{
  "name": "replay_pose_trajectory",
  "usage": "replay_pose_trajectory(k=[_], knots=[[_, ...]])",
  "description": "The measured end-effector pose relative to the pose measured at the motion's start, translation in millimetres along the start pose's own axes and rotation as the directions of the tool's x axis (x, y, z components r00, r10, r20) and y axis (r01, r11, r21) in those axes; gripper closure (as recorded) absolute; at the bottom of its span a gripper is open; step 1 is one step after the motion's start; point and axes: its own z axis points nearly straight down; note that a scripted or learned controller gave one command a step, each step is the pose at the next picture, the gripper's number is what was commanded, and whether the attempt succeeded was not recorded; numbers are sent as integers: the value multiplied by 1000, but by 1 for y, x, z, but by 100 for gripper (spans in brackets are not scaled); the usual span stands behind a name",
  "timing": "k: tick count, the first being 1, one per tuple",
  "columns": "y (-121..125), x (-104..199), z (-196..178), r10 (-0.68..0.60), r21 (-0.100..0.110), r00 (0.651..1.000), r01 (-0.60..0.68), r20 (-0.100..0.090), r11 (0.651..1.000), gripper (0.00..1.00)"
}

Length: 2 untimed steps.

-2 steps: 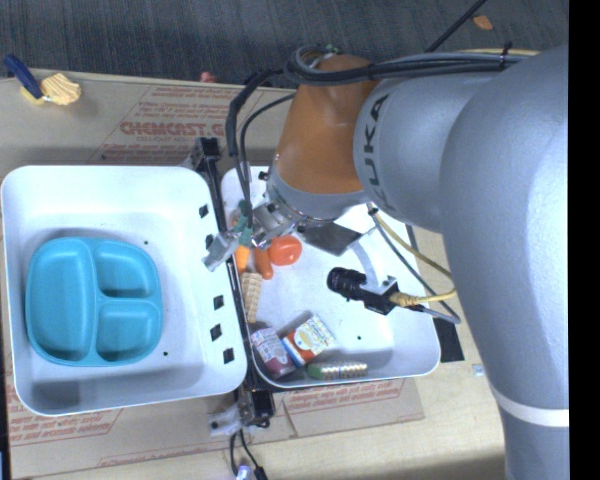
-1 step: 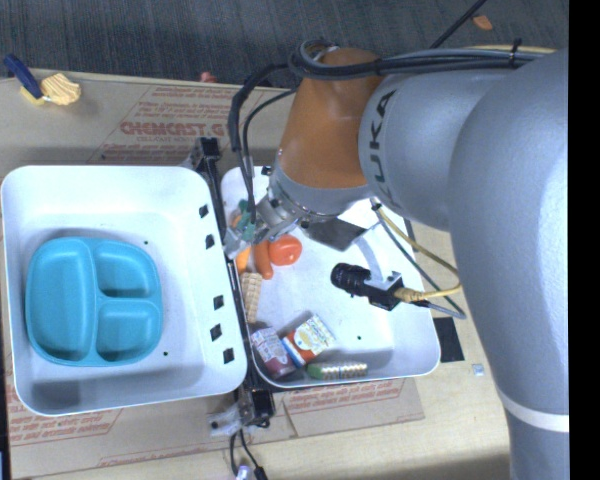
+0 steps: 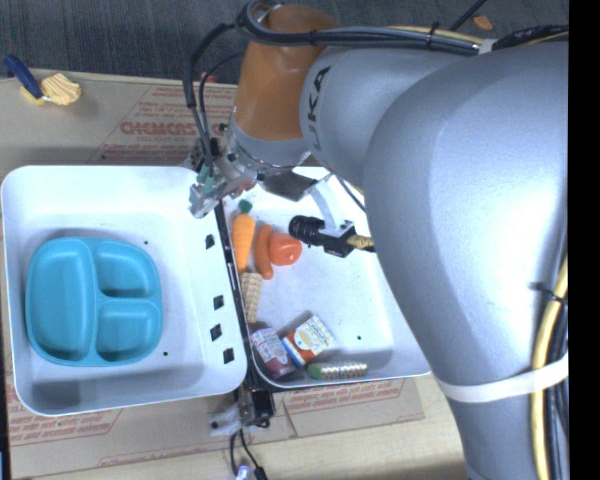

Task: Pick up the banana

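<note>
Banana: I cannot tell where it is lying, since the grey arm (image 3: 460,198) is covering much of the right bin (image 3: 350,298). At the far left, on the cardboard-covered surface (image 3: 110,108), a pale yellow lump (image 3: 62,90) is lying against a blue handle (image 3: 22,72); it is too small to identify. The left bin (image 3: 100,203) is holding a blue divided plate (image 3: 95,300). The tool (image 3: 202,198) is hanging over the far end of the wall between the two bins, and I cannot tell whether it is clenched or released. Just right of that wall, a carrot (image 3: 243,240) is lying beside a red-orange piece (image 3: 280,249), with a cone (image 3: 252,294) nearer. At the near end, two packets (image 3: 270,349) (image 3: 310,337) are lying together, and a green thing (image 3: 336,370) is resting against the near rim.
</note>
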Motion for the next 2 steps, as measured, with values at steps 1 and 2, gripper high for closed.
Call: replay_pose_trajectory(k=[1, 2], knots=[[21, 79, 22, 63, 1, 998, -63, -1, 998, 100], [-8, 170, -44, 240, 1, 971, -240, 1, 971, 100]])
